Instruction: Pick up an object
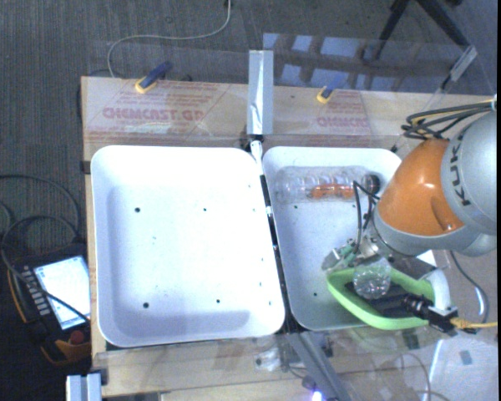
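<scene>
A clear plastic bottle [321, 185] with an orange label lies along the far wall of the right bin [305, 257]. A light green dish [359, 301] sits at the near right of that bin, and a small clear crumpled piece [371, 278] rests on it. My gripper [361, 251] hangs low over the right bin, just above the green dish and the clear piece, under the orange band of the arm [417, 200]. The wrist hides the gripper's tips and part of the dish.
The left bin [184, 241] stands beside the right one, with a raised divider between them. Two clamps with yellow and blue handles [153, 77] sit on the wooden board behind the bins. A tablet [60, 284] lies on the floor at the left.
</scene>
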